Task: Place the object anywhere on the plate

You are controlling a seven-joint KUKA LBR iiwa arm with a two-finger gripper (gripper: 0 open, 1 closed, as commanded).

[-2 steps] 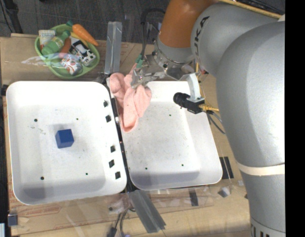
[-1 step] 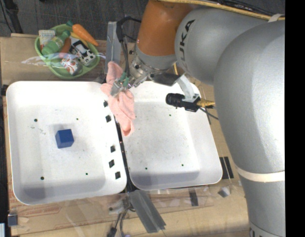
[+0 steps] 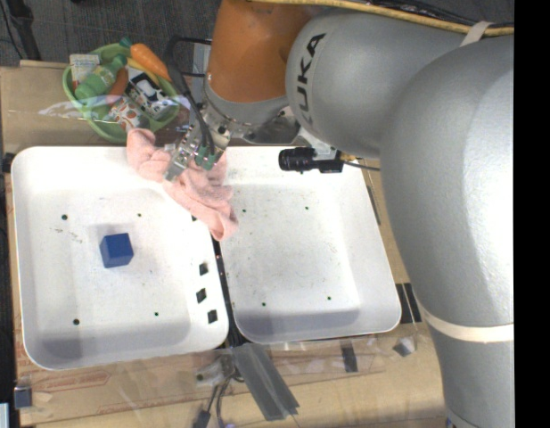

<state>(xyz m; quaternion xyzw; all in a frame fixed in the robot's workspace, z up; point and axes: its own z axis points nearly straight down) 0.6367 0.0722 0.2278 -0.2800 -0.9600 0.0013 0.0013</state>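
A small blue cube (image 3: 117, 250) sits in the left bin (image 3: 43, 203), left of its middle. A crumpled pink cloth (image 3: 208, 199) lies draped over the back part of the ridge between the two bins, reaching from the left bin's far edge down toward the right bin (image 3: 346, 266). My gripper (image 3: 194, 154) hangs at the cloth's upper part, touching or just above it. The orange band and grey wrist above the gripper hide the cloth's far end.
A green bowl (image 3: 103, 130) holding toy food, an orange carrot and packets stands behind the left bin at the bench's back left. The big grey arm covers the right side of the view. Three small black marks lie along the left bin's right wall.
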